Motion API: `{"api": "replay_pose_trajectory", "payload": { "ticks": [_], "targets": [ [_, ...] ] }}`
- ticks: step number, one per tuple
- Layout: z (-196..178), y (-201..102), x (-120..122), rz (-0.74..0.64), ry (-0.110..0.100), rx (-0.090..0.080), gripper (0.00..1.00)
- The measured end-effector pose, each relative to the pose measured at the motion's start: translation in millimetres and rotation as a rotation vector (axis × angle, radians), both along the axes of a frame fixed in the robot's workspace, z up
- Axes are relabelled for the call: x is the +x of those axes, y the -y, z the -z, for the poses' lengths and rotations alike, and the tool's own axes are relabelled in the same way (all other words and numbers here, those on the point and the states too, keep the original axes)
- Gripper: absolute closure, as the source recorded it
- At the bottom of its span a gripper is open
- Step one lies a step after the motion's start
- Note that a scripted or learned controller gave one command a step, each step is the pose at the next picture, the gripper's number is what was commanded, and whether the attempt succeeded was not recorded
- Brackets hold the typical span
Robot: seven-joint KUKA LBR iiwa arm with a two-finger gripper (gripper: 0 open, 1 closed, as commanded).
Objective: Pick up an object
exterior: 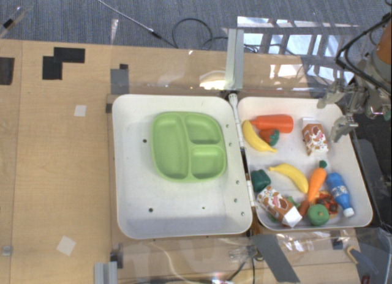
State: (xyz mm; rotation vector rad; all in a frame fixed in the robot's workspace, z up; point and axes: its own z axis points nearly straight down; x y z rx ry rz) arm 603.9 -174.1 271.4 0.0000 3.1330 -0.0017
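The gripper (344, 117) hangs at the top right corner of the right bin (362, 215), just off its rim, with nothing between its fingers; whether they stand apart or together cannot be told from this view. Nearest it lies a small printed carton (314, 139), set a little apart from its neighbours. Further in, an orange-red toy (274, 122) rests against a yellow banana (257, 137), with a dark green piece tucked between them. Lower down, a second banana (291, 176), a carrot (316, 182), a blue bottle (339, 192), a second printed carton (278, 205) and a green apple (318, 215) crowd together, several of them touching. The left bin (131, 154) bears a green divided tray (188, 146).

No object is yet picked, so the step in hand appears to be the approach. The carton near the gripper looks the soundest choice: it has bare bin floor on most sides, leaving room for both fingers. A good attempt would bring the gripper over the carton's middle, turn the fingers across its narrow width, descend straight and close only once low. The crowded lower cluster invites a nudge or a double grab, and the bin's near wall could foul the wrist.
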Motion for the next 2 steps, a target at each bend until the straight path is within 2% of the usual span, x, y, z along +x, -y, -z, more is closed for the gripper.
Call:
{"api": "replay_pose_trajectory", "payload": {
  "ticks": [1, 2],
  "targets": [
    [154.0, 28.7, -27.9, -0.199, 0.013, -0.006, 0.00],
    [183.7, 29.9, 6.8, -0.076, 0.003, -0.001, 0.00]
  ]
}}
